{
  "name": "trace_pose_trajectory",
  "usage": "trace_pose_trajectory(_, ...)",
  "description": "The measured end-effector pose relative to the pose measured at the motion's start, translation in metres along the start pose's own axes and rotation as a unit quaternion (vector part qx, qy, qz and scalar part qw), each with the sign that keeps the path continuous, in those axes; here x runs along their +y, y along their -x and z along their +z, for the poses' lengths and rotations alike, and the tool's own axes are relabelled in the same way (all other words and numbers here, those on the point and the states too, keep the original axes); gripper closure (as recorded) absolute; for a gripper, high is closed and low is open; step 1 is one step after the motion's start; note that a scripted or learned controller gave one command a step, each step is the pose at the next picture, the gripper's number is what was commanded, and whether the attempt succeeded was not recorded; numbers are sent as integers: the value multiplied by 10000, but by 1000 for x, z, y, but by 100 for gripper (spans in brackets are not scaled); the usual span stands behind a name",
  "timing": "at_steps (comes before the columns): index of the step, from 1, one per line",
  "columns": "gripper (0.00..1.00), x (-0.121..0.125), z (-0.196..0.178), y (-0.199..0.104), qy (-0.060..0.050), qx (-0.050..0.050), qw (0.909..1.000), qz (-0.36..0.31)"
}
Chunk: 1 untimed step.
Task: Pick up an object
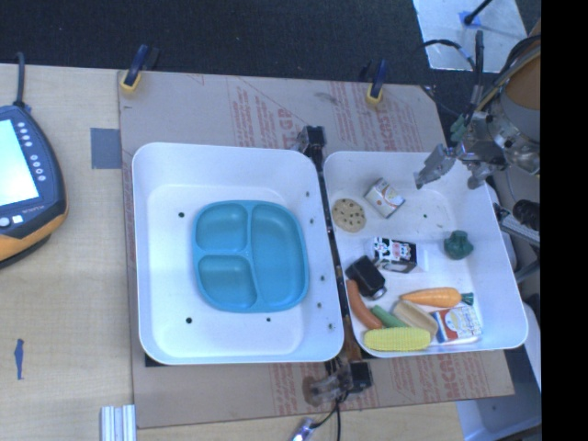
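Note:
The right bin [487, 237] holds several small toys: a round cookie [348, 214], a small tan box [384, 197], a black and white carton [395, 254], a green piece [457, 243], a black item [367, 277], a carrot [431, 297], a corn cob [397, 340], a hot dog [363, 307] and a red and white packet [458, 323]. My gripper [454, 165] hangs over the bin's far right part, above its rim. Its two fingers stand apart with nothing between them, so it is open.
The left bin [165, 246] holds a blue divided plate [250, 255]. A teach pendant [23, 177] lies at the left of the bench. Two clamps [136, 70] [375, 83] grip the cardboard's far edge. Cables and arm parts crowd the right side.

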<state>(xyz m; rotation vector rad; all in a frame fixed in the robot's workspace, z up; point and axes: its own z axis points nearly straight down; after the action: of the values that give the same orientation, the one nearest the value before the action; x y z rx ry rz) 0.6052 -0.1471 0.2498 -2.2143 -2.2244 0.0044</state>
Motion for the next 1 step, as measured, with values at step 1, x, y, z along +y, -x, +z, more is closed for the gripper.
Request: trace_pose_trajectory(1, 0, -6, 142, -21, -14, -3, 10000, -4)
